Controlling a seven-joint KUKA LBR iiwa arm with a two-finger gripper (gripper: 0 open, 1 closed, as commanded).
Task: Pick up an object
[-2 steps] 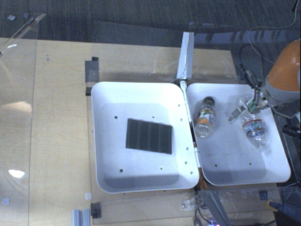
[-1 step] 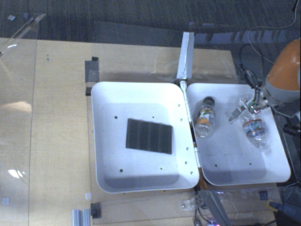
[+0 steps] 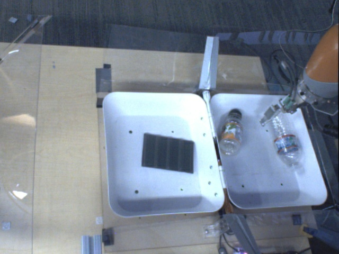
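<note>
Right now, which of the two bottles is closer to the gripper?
The clear bottle with the blue label, lying on the right bin's right side just below the gripper. The orange-labelled bottle lies further left.

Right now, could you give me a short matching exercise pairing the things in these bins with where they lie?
Things:
1. black mat
2. bottle with black cap
3. clear bottle with blue label
4. gripper

Places:
A. right bin, near the divider
B. left bin
C. above the right bin's far right part
D. right bin, right side

Pairs: 1-B, 2-A, 3-D, 4-C
</note>
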